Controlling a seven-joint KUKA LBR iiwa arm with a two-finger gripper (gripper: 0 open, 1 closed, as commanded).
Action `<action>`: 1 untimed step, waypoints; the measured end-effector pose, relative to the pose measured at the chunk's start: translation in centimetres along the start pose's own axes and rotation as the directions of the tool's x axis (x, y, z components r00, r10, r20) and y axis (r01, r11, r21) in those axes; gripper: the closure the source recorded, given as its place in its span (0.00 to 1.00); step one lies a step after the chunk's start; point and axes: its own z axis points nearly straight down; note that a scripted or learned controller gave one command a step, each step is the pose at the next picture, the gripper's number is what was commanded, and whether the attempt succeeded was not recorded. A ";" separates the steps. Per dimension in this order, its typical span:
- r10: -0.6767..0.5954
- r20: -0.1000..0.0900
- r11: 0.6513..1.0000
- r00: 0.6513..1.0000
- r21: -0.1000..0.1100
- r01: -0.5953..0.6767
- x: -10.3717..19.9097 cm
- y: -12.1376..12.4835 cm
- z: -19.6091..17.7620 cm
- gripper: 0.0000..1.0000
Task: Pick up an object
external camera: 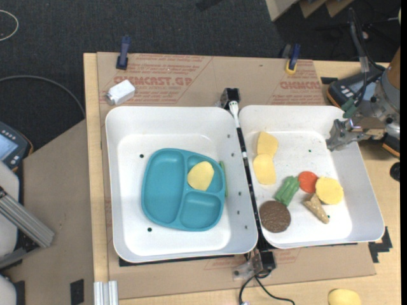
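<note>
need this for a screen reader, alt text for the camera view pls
A gripper hangs over the right bin's far right edge; that bin holds small toy foods. The left bin holds a blue divided tray with a yellow piece in it.

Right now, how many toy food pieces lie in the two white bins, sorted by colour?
Yellow: 4 (rounded piece on the teal divided plate, two soft blocks, flat disc)
Green: 1, ridged vegetable
Red-orange: 1, small round piece
Brown: 1, round patty
Tan: 1, wedge
Total: 8
</note>
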 end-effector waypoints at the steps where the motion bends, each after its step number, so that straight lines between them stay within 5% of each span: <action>1: -0.004 -0.003 1.000 1.000 -0.002 0.004 6.1 6.8 -2.9 1.00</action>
